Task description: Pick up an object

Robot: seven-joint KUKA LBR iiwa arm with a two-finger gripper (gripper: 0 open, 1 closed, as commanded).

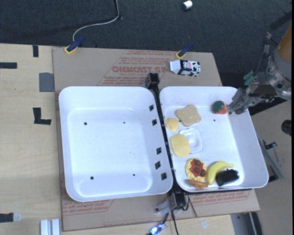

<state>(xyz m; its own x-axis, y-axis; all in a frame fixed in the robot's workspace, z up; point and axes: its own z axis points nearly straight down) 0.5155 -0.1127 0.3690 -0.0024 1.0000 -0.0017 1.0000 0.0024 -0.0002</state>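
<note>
The right bin (245,131) holds a tan slice of toast (187,114), a small yellow piece (172,125), a pale yellow round piece (180,145), a clear lid-like piece (193,140), a pizza slice (196,170), a banana (216,169), a black object (227,177) and a green and red strawberry-like toy (218,106) near the right wall. My gripper (236,105) hangs at the bin's upper right edge, just right of the strawberry toy and pointing down-left. Nothing shows between its fingers.
The left bin (108,141) lies beside the right one. A small black and white carton (186,67) lies on the cardboard behind the bins. Blue and yellow clamps (74,45) hold the cardboard's far edge. A cable runs across the dark floor behind.
</note>
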